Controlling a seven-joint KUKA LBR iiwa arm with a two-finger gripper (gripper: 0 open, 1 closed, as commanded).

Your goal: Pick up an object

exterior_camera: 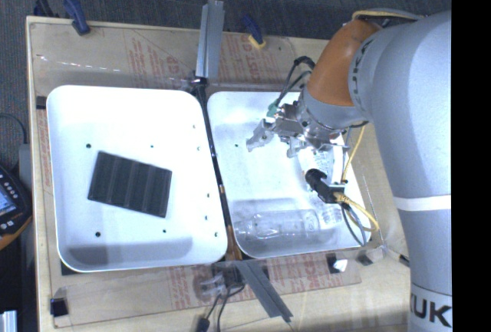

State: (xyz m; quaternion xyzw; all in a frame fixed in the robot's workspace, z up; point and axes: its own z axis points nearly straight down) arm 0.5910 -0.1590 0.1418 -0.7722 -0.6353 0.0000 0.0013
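My gripper (275,145) hangs over the upper middle of the right bin (230,169), with its fingers spread open and only bare white bin floor showing between them. A clear plastic bottle (280,225) lies on its side along the near edge of that bin, below the gripper and apart from it. In the left bin (69,116), a dark grey ribbed rectangular pad (130,184) lies flat, far from the gripper.
The arm's grey body and orange band (337,70) cover the right bin's right side. Cables and a black connector (316,180) dangle beneath the wrist. A metal bar (209,39) stands behind the divider between the bins, and blue clamps (77,16) grip the bench's far edge.
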